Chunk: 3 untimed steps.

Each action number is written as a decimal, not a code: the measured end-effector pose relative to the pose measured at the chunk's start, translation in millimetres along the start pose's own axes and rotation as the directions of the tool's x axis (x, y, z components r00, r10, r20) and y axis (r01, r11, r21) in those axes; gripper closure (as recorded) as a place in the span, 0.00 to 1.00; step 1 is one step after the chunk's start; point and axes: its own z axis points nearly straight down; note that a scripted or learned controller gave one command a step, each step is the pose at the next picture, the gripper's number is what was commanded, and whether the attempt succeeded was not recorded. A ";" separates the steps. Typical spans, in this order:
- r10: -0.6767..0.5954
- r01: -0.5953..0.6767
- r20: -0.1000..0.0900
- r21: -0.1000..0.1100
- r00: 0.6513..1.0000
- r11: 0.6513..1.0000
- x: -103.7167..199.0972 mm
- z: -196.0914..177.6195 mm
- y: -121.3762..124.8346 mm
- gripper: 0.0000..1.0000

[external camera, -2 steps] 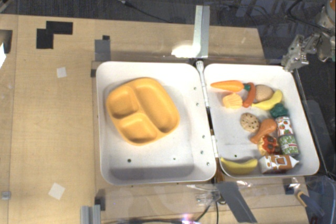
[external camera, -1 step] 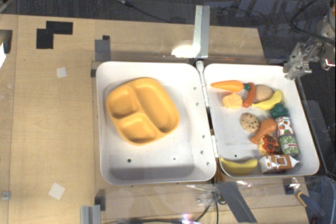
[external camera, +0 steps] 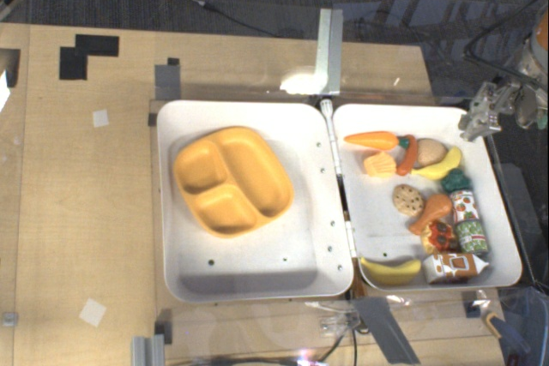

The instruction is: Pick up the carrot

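Note:
The carrot is orange with a green top and lies flat near the back of the right bin, its tip pointing left. My gripper hangs over the bin's back right corner, well to the right of the carrot and apart from it. Nothing shows between its fingers.
The right bin also holds a yellow block, a sausage, a potato, two bananas, a cookie, a chicken leg and small boxes. A yellow divided plate sits in the left bin.

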 end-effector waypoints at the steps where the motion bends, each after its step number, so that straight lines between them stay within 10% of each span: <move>1: 0.092 -0.092 0.015 0.001 0.996 0.996 -3.4 -183.3 0.5 1.00; 2: -0.084 0.084 -0.009 -0.002 0.996 0.996 -14.3 -17.1 3.5 1.00; 3: -0.068 0.068 0.008 0.001 0.998 0.998 -31.3 -72.4 5.5 1.00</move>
